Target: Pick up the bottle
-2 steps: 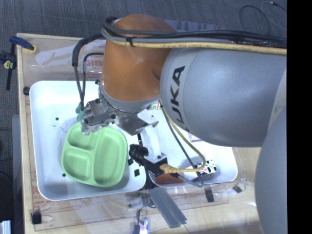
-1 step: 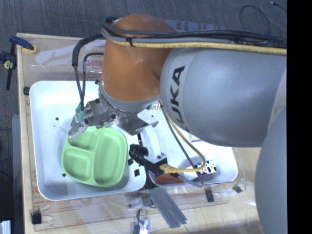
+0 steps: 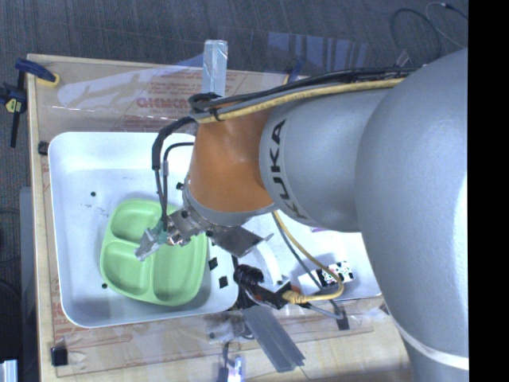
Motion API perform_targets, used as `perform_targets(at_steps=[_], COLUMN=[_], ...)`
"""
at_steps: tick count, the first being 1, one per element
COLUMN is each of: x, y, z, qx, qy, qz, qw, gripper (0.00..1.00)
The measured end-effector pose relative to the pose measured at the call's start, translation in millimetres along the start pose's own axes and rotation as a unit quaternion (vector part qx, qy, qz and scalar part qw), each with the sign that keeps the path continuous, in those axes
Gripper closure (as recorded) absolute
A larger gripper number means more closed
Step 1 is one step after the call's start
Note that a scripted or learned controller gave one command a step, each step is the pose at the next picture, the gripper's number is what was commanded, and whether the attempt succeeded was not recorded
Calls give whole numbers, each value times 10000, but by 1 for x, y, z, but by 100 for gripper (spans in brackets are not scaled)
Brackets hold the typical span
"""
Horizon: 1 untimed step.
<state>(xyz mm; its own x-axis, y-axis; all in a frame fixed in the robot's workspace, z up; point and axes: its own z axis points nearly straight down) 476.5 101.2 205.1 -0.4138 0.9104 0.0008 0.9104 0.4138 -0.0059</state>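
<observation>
Gripper (image 3: pixel 151 243) over green tray (image 3: pixel 153 273), white bin (image 3: pixel 71 213)

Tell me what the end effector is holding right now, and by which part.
It cannot be told. The end effector sits over the green divided plate in the left bin; no bottle is visible there.
</observation>
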Motion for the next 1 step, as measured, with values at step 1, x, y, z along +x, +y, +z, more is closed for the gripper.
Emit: perform_targets(at_steps=[1], x=[21], y=[51], z=[106], qx=[-111], qy=[-12], qz=[75], qw=[9999], gripper=[0])
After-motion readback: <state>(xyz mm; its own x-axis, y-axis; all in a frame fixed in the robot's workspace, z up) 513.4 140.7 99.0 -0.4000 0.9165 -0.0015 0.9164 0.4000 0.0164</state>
